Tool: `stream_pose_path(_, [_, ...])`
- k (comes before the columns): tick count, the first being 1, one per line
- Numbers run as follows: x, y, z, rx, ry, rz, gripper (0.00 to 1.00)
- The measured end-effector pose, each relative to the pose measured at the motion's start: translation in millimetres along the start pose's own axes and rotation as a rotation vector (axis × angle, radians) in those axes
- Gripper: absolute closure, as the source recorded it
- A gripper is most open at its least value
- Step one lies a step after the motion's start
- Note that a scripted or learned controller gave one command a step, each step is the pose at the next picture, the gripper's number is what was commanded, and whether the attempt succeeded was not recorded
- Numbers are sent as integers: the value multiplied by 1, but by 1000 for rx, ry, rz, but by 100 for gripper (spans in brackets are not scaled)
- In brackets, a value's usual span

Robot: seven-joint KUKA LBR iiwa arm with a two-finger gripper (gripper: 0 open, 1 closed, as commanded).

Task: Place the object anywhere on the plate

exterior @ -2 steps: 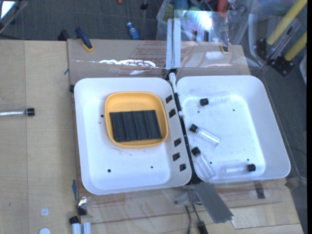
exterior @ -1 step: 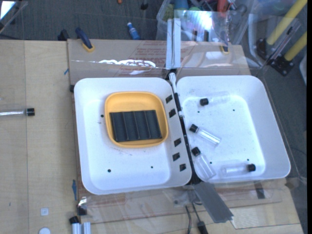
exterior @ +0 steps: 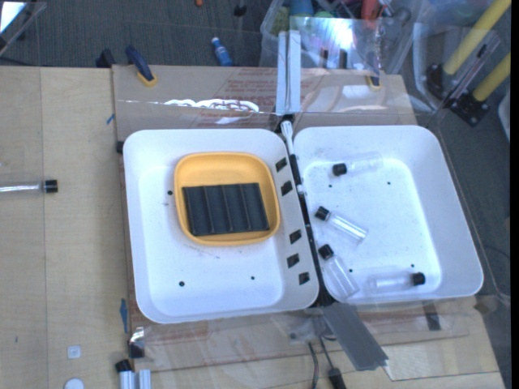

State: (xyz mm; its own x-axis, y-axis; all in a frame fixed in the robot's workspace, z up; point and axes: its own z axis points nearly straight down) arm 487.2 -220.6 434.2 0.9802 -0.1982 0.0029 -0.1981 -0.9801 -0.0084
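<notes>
Nearest, a clear vial [exterior: 395, 281] with a black cap lies in the right bin [exterior: 454, 217], three more vials farther back. Left bin [exterior: 146, 241] holds the yellow plate [exterior: 186, 171], with a black ridged block [exterior: 225, 208] already on it.

Two bins side by side on the bench, touching along the middle.

Left bin [exterior: 154, 290]: holds a plate [exterior: 188, 168] toward the back, with a ribbed slab [exterior: 225, 208] lying flat on it. Right bin [exterior: 454, 217]: holds four capped vials, well apart from the plate. One vial [exterior: 357, 165] near the back, one [exterior: 341, 224] about mid-bin, one [exterior: 335, 270] at the front left against the divider, one [exterior: 396, 281] along the front wall, right of that.
</notes>
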Motion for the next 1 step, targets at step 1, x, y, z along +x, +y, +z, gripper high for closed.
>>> stream_pose_path(1, [1, 2, 4, -1, -2, 23, 100])
